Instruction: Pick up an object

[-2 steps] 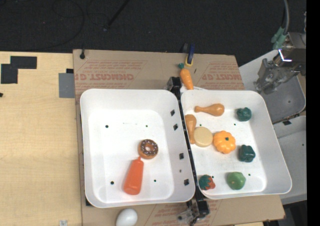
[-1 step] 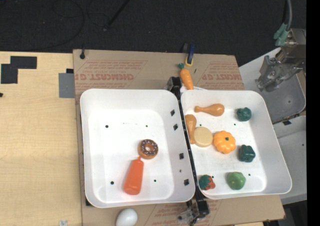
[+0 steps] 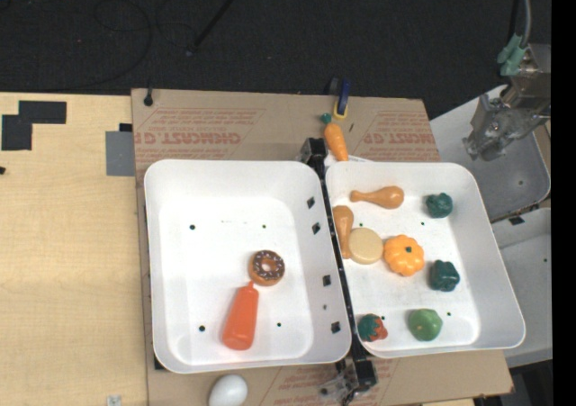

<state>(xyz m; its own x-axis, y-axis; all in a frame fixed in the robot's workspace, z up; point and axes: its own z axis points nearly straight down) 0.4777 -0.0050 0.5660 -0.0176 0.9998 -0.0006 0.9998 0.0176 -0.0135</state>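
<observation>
The left bin (image 3: 180,215) holds a chocolate-frosted donut (image 3: 266,266) and an orange bottle-shaped toy (image 3: 241,316) lying just below it. The right bin (image 3: 490,242) holds a tan drumstick (image 3: 378,197), a cream disc (image 3: 365,246), an orange pumpkin (image 3: 404,255), two dark green peppers (image 3: 438,205) (image 3: 444,275), a light green pepper (image 3: 425,324) and a red-and-green piece (image 3: 372,328). My gripper (image 3: 490,136) hangs at the upper right, outside the right bin's far corner and well away from every object.
A small carrot (image 3: 336,141) lies on the cardboard behind the bins' divider. A white egg (image 3: 229,390) rests in front of the left bin. An orange stick (image 3: 343,229) lies against the right bin's left wall.
</observation>
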